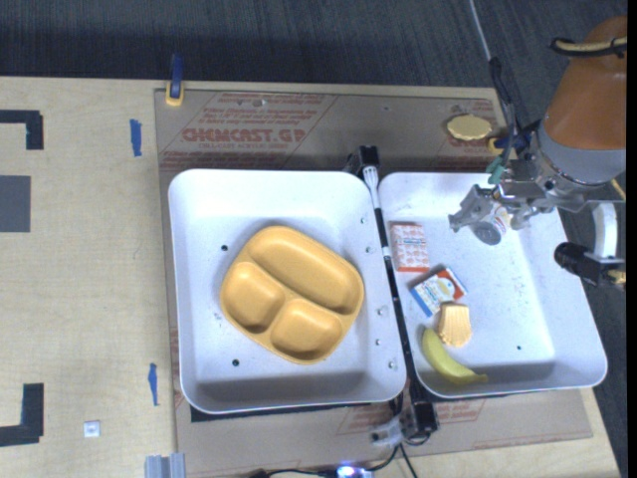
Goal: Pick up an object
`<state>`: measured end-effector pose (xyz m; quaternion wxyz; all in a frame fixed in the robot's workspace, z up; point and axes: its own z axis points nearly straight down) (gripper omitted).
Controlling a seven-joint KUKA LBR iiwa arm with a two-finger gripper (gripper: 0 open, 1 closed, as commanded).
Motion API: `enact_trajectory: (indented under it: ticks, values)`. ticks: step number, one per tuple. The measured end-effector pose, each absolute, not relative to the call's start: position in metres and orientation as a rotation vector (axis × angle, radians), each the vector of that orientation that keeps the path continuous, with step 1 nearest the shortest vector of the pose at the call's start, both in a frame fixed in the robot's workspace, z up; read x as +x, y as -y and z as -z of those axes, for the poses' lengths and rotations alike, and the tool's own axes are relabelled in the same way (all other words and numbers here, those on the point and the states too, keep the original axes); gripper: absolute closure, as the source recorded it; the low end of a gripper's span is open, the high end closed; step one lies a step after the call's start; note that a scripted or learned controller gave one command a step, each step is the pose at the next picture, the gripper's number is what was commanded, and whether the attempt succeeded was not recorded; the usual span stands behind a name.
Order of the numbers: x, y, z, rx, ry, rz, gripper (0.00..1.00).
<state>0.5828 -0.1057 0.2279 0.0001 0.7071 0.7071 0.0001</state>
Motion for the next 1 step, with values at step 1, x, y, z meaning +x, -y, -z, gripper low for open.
enact_trajectory:
  ticks: [1]
  values:
    - [0.5627, 0.1333, -0.1102, 2.223, -2.221, 0.001, 0.0]
